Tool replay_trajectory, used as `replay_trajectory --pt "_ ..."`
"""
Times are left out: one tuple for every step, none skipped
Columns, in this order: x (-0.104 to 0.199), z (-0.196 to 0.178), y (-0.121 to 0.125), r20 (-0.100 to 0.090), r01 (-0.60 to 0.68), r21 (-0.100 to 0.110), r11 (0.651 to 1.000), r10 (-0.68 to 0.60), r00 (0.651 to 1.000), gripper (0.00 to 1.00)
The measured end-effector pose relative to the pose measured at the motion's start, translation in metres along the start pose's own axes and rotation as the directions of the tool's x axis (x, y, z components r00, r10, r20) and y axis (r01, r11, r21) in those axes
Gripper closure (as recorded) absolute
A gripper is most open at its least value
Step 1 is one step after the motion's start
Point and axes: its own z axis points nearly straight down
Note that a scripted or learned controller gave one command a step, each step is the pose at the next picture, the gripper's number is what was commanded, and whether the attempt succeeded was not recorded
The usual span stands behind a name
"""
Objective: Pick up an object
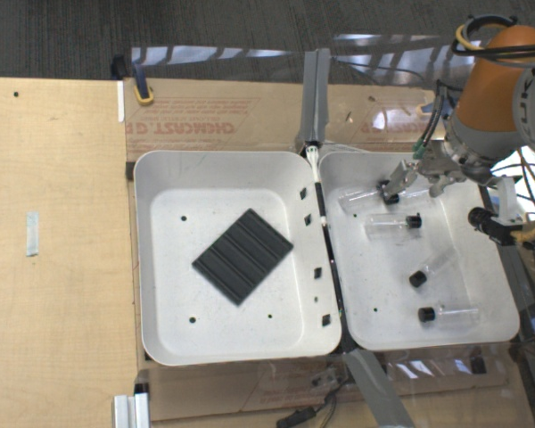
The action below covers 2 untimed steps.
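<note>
Clear plastic vials with black caps, right bin [495,315]: nearest one [446,313] by the front wall, a second [431,269] mid-bin, a third [394,226] beyond. Judged light, rigid, slick, prone to roll; best gripped across the barrel near the cap. Bodies almost vanish against white. Farthest vial [367,196] lies at the gripper [399,184]; jaw state cannot be told. Left bin [160,328]: ribbed black slab [242,255], flat.

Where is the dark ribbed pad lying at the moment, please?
The dark ribbed pad lies mid-floor in the left bin, turned diamond-wise, apart from its walls.
</note>
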Motion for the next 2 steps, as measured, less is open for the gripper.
replay_trajectory --pt "-0.045 0.066 -0.059 0.0 0.061 -0.001 0.998 -0.061 0.998 0.0" --pt "-0.068 0.066 -0.153 -0.01 0.14 0.001 0.99 -0.14 0.99 0.0"
